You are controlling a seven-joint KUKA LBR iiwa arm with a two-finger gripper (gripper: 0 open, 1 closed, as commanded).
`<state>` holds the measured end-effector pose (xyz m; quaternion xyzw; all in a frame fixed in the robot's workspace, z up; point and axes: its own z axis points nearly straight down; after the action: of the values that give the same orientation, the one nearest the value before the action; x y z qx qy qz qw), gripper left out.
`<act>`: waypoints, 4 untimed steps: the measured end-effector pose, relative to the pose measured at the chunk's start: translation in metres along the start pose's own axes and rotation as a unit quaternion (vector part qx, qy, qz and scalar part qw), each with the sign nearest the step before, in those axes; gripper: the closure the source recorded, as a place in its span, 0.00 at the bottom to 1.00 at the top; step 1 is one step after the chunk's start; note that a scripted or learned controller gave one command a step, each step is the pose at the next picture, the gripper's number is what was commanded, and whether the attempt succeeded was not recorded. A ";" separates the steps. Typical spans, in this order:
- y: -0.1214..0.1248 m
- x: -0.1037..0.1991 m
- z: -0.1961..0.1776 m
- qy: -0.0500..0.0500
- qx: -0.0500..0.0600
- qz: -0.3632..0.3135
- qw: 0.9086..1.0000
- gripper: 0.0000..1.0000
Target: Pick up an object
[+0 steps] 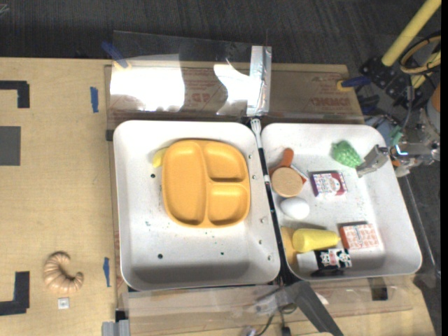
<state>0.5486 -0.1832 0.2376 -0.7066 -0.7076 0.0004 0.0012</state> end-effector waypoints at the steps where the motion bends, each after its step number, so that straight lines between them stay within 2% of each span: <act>1: 0.084 0.001 0.100 0.000 0.003 0.039 0.999 0.00; 2: 0.096 0.000 0.152 0.000 -0.001 0.171 0.985 0.00; 3: 0.115 0.030 0.139 -0.002 0.007 0.354 0.935 0.00; 4: 0.107 -0.016 0.150 0.011 0.010 0.391 0.920 0.00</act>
<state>0.6549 -0.1993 0.0870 -0.9268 -0.3752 0.0005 0.0156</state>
